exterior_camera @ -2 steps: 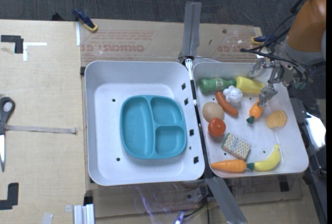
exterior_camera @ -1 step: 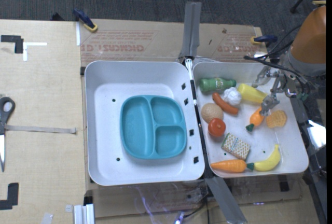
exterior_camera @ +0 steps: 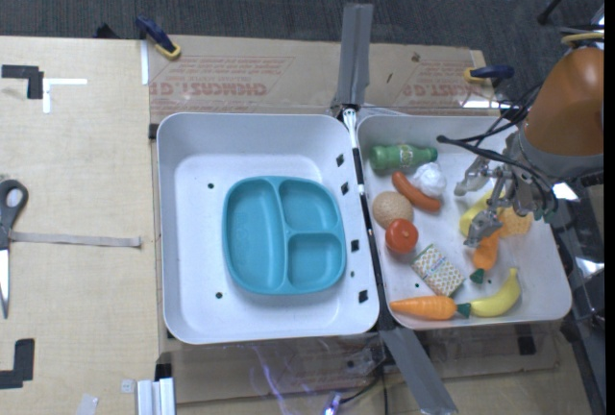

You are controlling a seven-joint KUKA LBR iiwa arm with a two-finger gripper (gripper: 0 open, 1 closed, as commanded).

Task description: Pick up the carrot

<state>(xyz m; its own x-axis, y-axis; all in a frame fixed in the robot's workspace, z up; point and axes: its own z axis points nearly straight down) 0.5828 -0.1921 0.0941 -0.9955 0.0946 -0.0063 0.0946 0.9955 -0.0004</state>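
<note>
Two fingers of the gripper (exterior_camera: 495,211) hang over the right bin (exterior_camera: 548,307), but whether they are parted or closed cannot be made out; nothing is clearly held. Just below them lies a small orange piece (exterior_camera: 485,255) beside something yellow (exterior_camera: 473,221). The carrot (exterior_camera: 423,307), a smooth tapered orange plastic toy with a green stub, rests well apart at the bin's front wall, tip touching the glossy curved banana (exterior_camera: 498,296). Best, I judge, to descend across its thicker middle, clear of the wall and the speckled block (exterior_camera: 439,269).
</note>
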